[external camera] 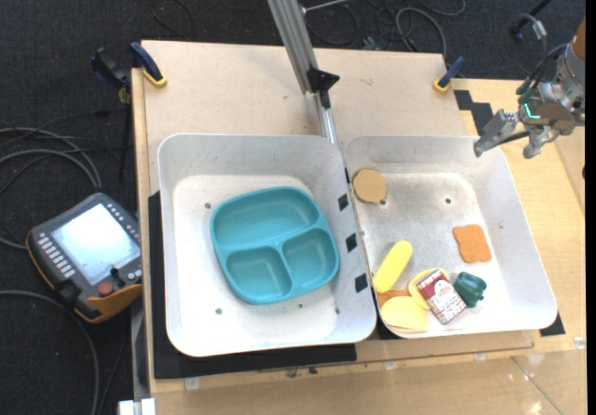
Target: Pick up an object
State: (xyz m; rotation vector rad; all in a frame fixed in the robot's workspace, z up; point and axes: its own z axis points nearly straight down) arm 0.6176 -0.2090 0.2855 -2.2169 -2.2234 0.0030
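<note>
At the near edge of the right bin (521, 246) lies a cluster: a pale yellow disc (404, 314), a small red-and-white carton (439, 296) and a dark green piece (469, 287) just beside it, with a yellow banana (392, 263) slanting up from them. An orange slab (472, 242) lies apart to the right, a tan round cookie (369, 186) farther back. The left bin (186, 218) holds a teal divided tray (274, 244). Beyond the right bin's far corner, over the table (233, 87), the end effector (514, 129) hangs released, fingers spread, grasping nothing.
</note>
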